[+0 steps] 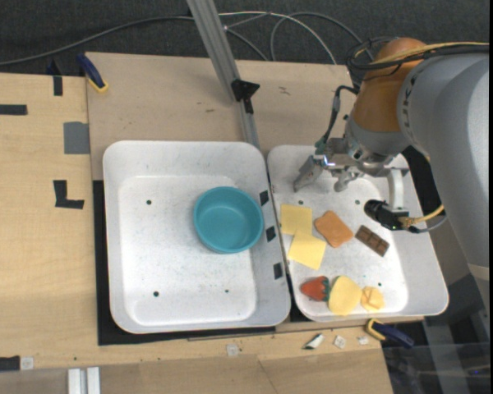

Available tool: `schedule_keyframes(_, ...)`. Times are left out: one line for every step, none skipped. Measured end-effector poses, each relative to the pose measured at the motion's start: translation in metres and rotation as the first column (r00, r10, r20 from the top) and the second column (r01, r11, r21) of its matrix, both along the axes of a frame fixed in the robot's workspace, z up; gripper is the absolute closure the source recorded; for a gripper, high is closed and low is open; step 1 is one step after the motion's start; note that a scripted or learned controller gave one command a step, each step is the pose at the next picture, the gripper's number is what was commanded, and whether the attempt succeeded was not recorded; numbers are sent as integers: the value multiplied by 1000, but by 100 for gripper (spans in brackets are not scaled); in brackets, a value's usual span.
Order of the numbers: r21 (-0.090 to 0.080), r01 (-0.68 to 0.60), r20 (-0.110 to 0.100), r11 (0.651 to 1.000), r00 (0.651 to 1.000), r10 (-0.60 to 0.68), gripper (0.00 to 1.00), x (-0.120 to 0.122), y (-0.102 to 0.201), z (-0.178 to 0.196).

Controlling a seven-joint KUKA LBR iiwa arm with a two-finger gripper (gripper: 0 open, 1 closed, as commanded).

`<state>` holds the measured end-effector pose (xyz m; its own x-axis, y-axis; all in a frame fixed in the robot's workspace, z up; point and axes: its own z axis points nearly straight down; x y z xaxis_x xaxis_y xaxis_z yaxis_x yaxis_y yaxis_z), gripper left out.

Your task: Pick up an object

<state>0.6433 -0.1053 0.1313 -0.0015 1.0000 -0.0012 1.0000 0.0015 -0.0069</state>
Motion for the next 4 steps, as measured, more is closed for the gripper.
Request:
schedule_keyframes(1, -2, 5, 1000, 1000, 2, 100, 2, 1, 13)
schedule_keyframes(1, -1, 12, 1000, 1000, 1, 100, 1, 7, 75)
schedule_keyframes(1, -1, 11, 1000, 1000, 1, 100, 1, 8, 123)
schedule_keyframes(3, -5, 6, 1000, 1000, 5, 100, 10, 59, 120)
